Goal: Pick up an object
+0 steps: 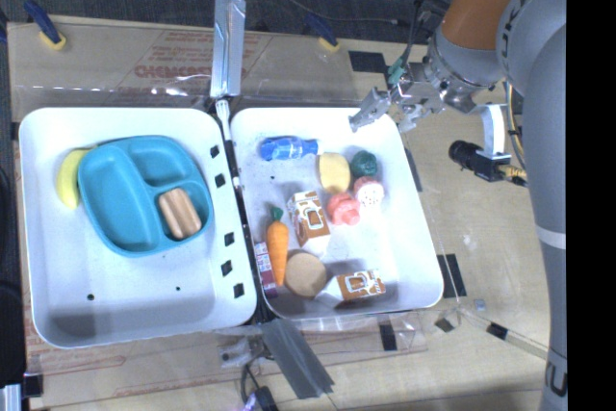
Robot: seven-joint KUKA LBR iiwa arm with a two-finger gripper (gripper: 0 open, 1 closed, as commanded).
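Observation:
The right bin holds several small things: a blue bottle, a yellow block, a dark green ball, a pink toy, a white dotted ball, a small carton, a carrot, a round tan piece and a brown box. My gripper hangs above the bin's far right corner, fingers spread open, with nothing between them.
The left bin bears a blue divided plate with a bread roll in it and a banana beside it. A metal post stands behind the divider. The arm fills the upper right.

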